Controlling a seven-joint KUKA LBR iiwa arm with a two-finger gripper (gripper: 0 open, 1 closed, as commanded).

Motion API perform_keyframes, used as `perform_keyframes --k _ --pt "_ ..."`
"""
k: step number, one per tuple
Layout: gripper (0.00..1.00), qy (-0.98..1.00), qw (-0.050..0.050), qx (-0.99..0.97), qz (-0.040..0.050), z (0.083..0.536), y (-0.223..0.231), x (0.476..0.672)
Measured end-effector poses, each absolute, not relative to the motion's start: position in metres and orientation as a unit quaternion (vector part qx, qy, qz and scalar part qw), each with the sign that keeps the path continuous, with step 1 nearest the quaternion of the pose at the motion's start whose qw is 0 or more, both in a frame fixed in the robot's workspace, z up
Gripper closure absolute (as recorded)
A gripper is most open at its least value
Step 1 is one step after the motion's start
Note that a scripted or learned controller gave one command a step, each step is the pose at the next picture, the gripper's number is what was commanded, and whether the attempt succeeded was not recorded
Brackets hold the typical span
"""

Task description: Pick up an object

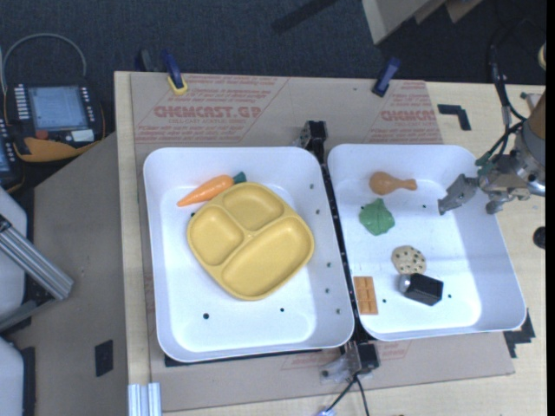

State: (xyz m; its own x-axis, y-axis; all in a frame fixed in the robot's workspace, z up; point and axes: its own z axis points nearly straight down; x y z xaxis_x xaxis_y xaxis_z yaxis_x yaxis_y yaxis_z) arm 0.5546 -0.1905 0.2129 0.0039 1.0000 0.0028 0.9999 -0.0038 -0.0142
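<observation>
While over the right bin's (494, 258) rim, fingers (454, 196) gape.

two white bins (165, 232), one yellow plate (250, 241), five small items (378, 217)

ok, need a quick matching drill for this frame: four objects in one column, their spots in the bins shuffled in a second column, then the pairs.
Objects
1. carrot
2. drumstick
3. black block
4. orange card

Places
A. right bin, far end, just beyond the green piece
B. left bin, against the far edge of the yellow divided plate
C. right bin, near left corner by the wall
D. right bin, near end, just in front of the cookie

Pairs: 1-B, 2-A, 3-D, 4-C
</observation>
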Motion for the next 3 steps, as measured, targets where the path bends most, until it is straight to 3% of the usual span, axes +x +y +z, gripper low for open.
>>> perform_keyframes --k 1,3 --pt "0.00 -0.707 0.000 -0.707 0.0001 0.221 -0.190 0.558" --pt "0.00 -0.707 0.003 -0.707 0.0011 0.116 -0.185 0.562"
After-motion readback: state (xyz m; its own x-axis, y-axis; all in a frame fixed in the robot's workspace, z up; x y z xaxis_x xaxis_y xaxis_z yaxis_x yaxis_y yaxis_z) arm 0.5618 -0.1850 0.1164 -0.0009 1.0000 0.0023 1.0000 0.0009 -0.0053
